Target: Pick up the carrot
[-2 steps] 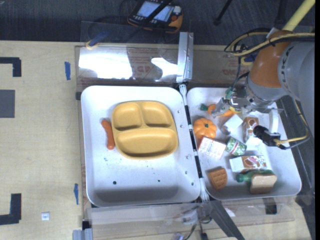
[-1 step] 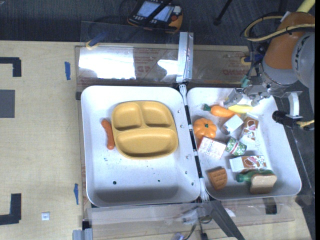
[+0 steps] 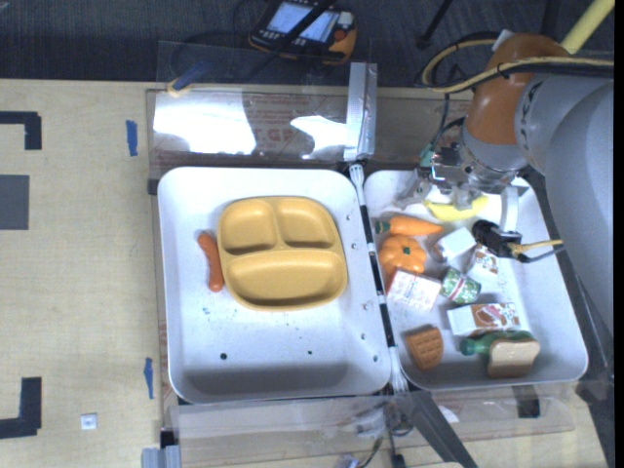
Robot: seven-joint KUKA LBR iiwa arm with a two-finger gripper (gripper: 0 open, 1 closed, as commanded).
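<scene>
The carrot (image 3: 414,226) is an orange tapered piece with a green end. It lies in the back left part of the right bin (image 3: 570,344), just behind a round orange fruit (image 3: 403,254). My gripper (image 3: 451,185) hangs over the back of that bin, a little behind and to the right of the carrot, above a yellow item (image 3: 450,210). Nothing shows held in it, and the wrist hides how it stands.
Small cartons (image 3: 413,291), a waffle-like biscuit (image 3: 424,345), a green bottle (image 3: 480,342) and a bread piece (image 3: 514,355) crowd the right bin. The left bin (image 3: 185,349) holds a yellow divided plate (image 3: 282,252) and a red sausage (image 3: 212,261).
</scene>
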